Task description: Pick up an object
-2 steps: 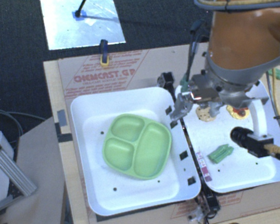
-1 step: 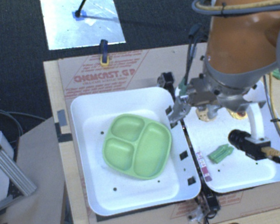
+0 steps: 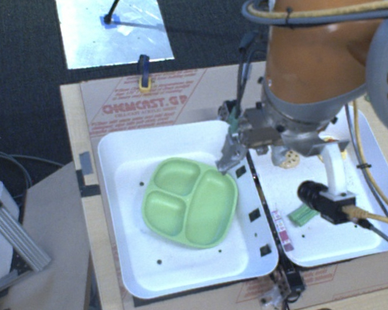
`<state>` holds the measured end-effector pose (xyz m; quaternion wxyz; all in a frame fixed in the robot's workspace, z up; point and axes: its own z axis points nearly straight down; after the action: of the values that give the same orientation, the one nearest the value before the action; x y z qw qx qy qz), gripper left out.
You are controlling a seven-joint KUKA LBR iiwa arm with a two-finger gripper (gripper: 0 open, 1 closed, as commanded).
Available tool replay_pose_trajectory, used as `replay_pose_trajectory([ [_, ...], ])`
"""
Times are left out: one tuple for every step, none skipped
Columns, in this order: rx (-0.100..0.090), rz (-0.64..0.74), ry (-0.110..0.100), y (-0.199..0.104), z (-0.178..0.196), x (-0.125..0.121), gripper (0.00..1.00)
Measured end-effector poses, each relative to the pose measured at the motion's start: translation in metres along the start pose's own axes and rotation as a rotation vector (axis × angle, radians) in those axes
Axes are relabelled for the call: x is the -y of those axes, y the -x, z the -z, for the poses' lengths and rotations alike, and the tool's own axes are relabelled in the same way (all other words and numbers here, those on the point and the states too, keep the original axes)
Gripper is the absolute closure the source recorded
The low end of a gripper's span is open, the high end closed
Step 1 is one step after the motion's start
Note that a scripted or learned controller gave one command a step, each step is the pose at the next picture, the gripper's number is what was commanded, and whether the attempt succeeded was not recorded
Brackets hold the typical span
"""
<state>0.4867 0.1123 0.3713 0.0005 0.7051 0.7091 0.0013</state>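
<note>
We see our grey arm (image 3: 353,52) reach in from the right, its orange band bulging large at the far right, the gripper (image 3: 229,154) hanging low near mid-scene.

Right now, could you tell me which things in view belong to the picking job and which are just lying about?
Job: gripper; green divided plate; small green block; tan round piece; left bin; right bin.

Lying about: yellow clamp; cardboard sheet; foil sheet.
</note>
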Motion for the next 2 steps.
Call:
replay_pose_trajectory([
  [0.001, 0.008, -0.013, -0.114, -0.122, 0.003, 0.0],
  [-0.005, -0.007, 0.013, -0.07, 0.017, -0.002, 0.0],
])
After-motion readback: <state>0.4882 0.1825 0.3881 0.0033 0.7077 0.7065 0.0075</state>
